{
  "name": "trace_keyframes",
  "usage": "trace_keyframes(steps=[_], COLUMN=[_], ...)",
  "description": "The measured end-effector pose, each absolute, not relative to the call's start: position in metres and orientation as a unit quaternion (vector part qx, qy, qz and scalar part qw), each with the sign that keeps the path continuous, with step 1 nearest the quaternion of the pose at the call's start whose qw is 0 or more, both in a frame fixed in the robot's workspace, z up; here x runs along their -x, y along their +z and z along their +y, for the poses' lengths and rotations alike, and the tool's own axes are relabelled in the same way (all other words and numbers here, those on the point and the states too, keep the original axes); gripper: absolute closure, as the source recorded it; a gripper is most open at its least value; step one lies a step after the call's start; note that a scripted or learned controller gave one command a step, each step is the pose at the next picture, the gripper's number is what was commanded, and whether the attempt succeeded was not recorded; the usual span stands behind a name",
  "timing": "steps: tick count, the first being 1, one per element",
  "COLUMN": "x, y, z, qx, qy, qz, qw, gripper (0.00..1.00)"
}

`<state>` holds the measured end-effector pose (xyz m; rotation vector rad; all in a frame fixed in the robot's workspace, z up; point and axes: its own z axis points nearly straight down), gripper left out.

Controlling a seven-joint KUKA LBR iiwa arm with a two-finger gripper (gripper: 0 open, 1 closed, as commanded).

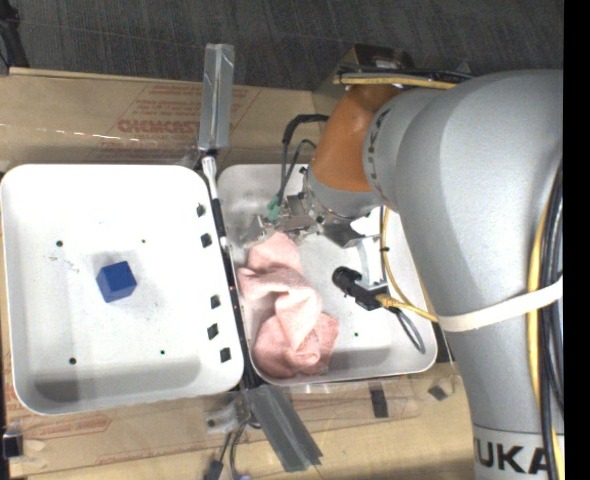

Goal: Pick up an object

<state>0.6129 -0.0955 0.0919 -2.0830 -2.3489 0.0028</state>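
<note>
Though the arm [455, 198] reaches low into the right bin [410, 353], nothing looks lifted yet, so by my reading the pick is barely begun. Its tool [293, 216] sits near that bin's far left corner, just at the top edge of the pink cloth [287, 313]; whether it grips anything I cannot tell. A blue cube [116, 280] lies alone in the left bin [35, 193]. Both bins rest on a cardboard-covered bench [85, 108] over dark carpet [275, 18].
</note>
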Motion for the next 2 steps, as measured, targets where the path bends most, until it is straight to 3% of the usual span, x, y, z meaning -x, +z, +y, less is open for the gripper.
trace_keyframes(steps=[1, 2], x=[-0.613, -0.657], y=[0.102, 0.193], z=[-0.094, -0.016], qx=[0.661, 0.542], qy=[0.0012, 0.0000], qz=[-0.750, -0.840], qw=[0.002, 0.000], gripper=[1.00, 1.00])
